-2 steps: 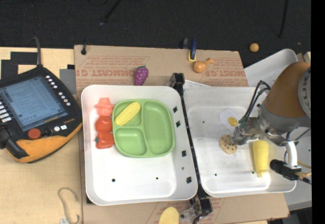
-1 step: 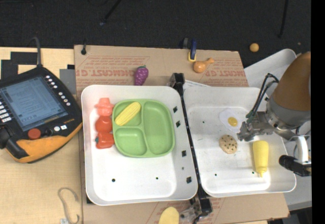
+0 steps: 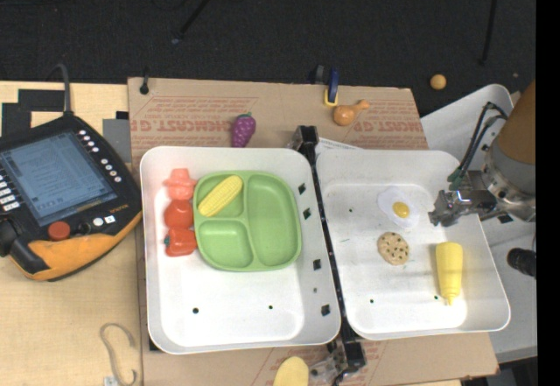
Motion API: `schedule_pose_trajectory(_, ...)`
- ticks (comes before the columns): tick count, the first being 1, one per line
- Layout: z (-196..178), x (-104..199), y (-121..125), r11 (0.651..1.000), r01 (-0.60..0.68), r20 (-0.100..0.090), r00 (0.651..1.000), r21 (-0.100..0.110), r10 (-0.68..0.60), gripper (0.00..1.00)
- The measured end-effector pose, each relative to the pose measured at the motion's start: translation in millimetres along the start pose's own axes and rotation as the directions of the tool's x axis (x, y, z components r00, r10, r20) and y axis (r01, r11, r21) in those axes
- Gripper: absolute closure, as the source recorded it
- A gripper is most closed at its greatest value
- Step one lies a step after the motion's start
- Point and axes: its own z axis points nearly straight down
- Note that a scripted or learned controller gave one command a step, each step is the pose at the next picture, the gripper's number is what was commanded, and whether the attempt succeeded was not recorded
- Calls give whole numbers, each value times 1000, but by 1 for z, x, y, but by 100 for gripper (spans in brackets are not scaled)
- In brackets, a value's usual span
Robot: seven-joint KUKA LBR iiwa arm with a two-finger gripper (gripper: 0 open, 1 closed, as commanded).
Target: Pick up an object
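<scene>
The right white bin (image 3: pixel 411 314) holds a toy fried egg (image 3: pixel 399 206), a chocolate-chip cookie (image 3: pixel 394 248) and a yellow mustard bottle (image 3: pixel 449 271). My gripper (image 3: pixel 444 208) reaches in over the bin's right side, just right of the egg and above the mustard bottle. Nothing is visibly between its fingers. The left bin (image 3: pixel 227 314) carries a green divided plate (image 3: pixel 258 231) with a corn cob (image 3: pixel 218 194) in it, and a red and orange toy bottle (image 3: pixel 179 213) beside the plate.
A purple grape bunch (image 3: pixel 243 129) and an orange pear-like toy (image 3: pixel 348 112) lie on the cardboard behind the bins. A teach pendant (image 3: pixel 57 192) sits at the left. A yellow toy (image 3: pixel 291 370) lies at the front edge.
</scene>
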Motion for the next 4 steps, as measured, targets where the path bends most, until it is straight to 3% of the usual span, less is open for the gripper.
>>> schedule_pose_trajectory(1,-18,-2,0,1000,1,-2,1000,4,-1,100)
schedule_pose_trajectory(3,-29,94,30,1000,5,-3,1000,4,-5,100)
schedule_pose_trajectory(4,-8,114,37,1000,1,-2,1000,8,-1,100)
